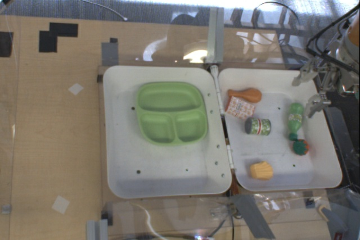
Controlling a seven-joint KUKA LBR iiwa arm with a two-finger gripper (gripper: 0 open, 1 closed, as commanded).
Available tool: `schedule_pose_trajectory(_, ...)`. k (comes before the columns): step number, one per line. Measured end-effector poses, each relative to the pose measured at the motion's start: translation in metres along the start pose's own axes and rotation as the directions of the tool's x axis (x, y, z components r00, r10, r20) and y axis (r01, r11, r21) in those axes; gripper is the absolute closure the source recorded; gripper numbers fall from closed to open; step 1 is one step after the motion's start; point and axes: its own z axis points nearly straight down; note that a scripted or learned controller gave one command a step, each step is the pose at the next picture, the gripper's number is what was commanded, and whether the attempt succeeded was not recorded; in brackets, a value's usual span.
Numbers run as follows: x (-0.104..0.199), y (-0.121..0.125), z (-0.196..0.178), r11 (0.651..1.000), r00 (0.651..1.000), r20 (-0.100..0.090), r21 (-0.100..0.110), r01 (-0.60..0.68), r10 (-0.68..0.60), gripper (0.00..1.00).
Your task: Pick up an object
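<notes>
Bright backlight from top, glare on bench (194, 55) (overexposed), soft shadows, slightly blurry.

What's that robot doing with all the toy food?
The grey robot arm's gripper hangs over the right white bin's far right edge, holding nothing. In that bin lie a toy chicken drumstick, a red-and-white packet, a small green can, a green bottle, a round green-and-orange piece and a yellow piece. The left white bin holds a green divided plate.

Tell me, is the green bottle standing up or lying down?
Lying down: the green bottle shows its full length flat on the right bin floor.
</notes>
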Motion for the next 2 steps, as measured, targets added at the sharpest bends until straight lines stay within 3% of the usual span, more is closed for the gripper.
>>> schedule_pose_trajectory(1,0.002,-0.01,0.076,0.975,0.975,-0.005,0.0,-0.22,0.22,0.0)
schedule_pose_trajectory(2,-0.041,0.027,0.179,0.787,0.787,0.003,-0.001,-0.617,0.617,0.0)
